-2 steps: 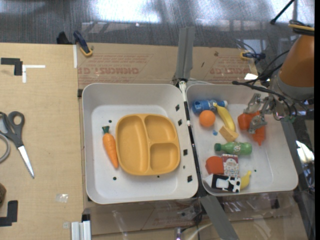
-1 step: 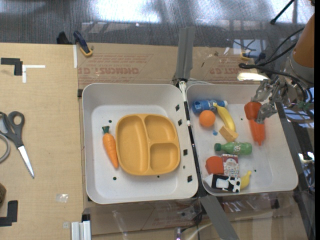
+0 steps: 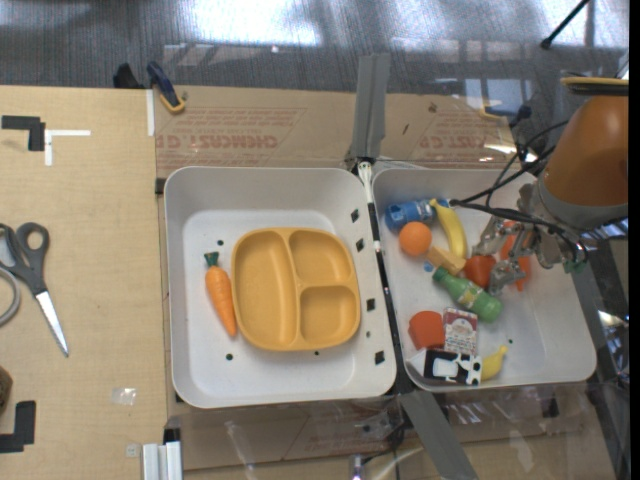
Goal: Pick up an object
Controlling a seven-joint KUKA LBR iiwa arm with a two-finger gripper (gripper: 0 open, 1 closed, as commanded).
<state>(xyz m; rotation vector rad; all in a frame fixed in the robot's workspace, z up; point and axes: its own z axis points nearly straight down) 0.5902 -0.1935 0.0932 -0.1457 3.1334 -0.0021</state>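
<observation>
Bench-wise, left white bin [image 3: 180, 298] carried a yellow divided plastic tray [image 3: 296, 288] and toy carrot [image 3: 220, 293]. Toys crowded the right white bin [image 3: 570, 363]; gripper [image 3: 508, 258] hung beside a green toy bottle [image 3: 467, 295], probably targeting it. Grip state: couldn't tell.

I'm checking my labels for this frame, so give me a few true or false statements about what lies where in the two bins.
1. The carrot lies in the left bin, beside the yellow tray. True.
2. The carrot lies inside one of the tray's compartments. False: it lies on the bin floor, left of the tray.
3. The orange ball is in the right bin. True.
4. The scissors lie in the left bin. False: they lie on the bench, left of both bins.
5. The hand is over the right bin. True.
</observation>
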